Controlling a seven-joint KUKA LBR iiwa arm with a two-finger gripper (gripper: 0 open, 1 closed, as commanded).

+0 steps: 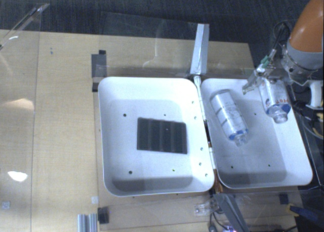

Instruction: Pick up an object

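Two clear plastic bottles with blue caps lie in the right bin (298,167): one bottle (229,115) slanted near the divider, a second bottle (273,101) at the far right under the arm's wrist. The arm (307,33) reaches in from the right, its jaws (264,76) over that second bottle; whether they are apart or clamped cannot be told. A dark ribbed pad (162,135) lies in the left bin (109,124) on the wooden worktop (55,140).

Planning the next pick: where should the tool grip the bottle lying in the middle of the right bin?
Grip the bottle across its cylindrical midsection, coming straight down from above. It lies on its side, cap toward the front, with free bin floor along both flanks for the fingers.
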